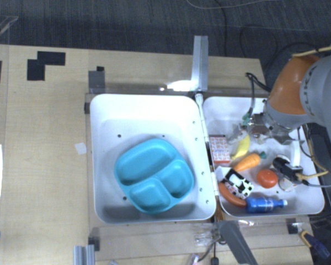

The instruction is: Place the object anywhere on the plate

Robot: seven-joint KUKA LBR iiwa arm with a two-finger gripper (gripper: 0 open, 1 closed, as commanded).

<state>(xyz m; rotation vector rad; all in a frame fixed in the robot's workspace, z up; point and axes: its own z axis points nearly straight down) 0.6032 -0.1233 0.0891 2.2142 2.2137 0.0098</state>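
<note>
- Gripper [252, 127]: low over R bin [226, 112], approx. 12 o'clock part of its clutter; grip state can't tell from this angle, nothing seen held.
- Blue bottle [265, 204]: lying on its side, 6 o'clock edge of R bin, nearest item.
- Red-orange sausage-like pc. [231, 196]: at 7 o'clock, just beside the bottle.
- Black-and-white spotted item [240, 184]: resting on or against the sausage pc.; can't tell which.
- Red round item [267, 178]: approx. bin centre, at 3 o'clock of the spotted item.
- Plate [149, 162]: blue, three compartments, centre of L bin [110, 120]; bare, well apart from the gripper.
- Carrot [247, 162]: tilted, at 10 o'clock of the red item.
- Banana [241, 146]: touching or just beside the carrot's far side, its upper end close under the gripper.
- Patterned card [219, 149]: flat at 9 o'clock wall, by the divider.
- Status: task obj. not marked out; every candidate sits in R bin, banana likeliest by posn.
- Done: at most the approach. Left: grasp, lift, carry over divider, set down on plate.
</note>
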